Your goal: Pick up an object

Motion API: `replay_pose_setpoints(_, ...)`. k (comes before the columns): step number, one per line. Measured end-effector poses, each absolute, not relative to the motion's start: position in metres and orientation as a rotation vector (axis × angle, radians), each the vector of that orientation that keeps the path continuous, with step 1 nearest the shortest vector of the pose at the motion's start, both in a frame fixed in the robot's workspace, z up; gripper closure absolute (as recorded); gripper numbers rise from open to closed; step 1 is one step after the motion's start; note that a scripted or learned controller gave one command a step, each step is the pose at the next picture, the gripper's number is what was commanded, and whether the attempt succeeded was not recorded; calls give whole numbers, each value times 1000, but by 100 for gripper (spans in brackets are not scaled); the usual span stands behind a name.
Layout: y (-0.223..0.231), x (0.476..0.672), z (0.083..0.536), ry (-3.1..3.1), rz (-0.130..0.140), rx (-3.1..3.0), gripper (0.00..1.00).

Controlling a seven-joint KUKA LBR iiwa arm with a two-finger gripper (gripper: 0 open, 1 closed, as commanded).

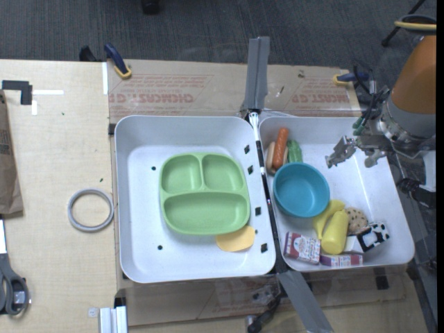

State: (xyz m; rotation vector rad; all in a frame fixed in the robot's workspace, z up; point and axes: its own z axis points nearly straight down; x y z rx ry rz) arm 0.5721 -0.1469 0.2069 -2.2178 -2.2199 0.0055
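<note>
Gripper [355, 152] hangs over the upper right part of the right bin [395, 252], fingers apart w/ nothing between them, so released and empty. Two pale metal fingers show, one toward the bin's middle, one nearer the arm [415, 82]. Bare white floor lies below the tips.

Nearest candidates: blue bowl [301, 190], left & a bit toward the front; past it, against the divider, an orange carrot [279, 148] w/ a green piece [295, 151] just beside it. Front of the bin is crowded: yellow banana-like toy [333, 229], cookie [356, 219] touching it, small carton [302, 247], black-and-white toy [373, 236].

Judgement: step in hand is approach, no target committed yet. Carrot looks the cleanest pick: slim, fits between fingers. Its long axis runs front-to-back, tilted slightly, upper end toward the bin's back wall. To do it well, turn the wrist so fingers close across the narrow width, not along the length, and come down mid-body. Risk: divider wall & green piece sit tight alongside, so one finger may land on either. Bowl rim is an alt grip, but it's likelier to slip.

Left bin [132, 207] holds a green divided plate [204, 193] and a yellow disc [236, 240] at its front edge.
</note>
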Motion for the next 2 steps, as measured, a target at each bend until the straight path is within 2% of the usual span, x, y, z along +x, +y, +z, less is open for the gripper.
replay_pose_setpoints(1, -133, 557, 90, -2278, 3, -2160, 0)
replay_pose_setpoints(2, -134, 558, 97, -2272, 2, -2163, 100)
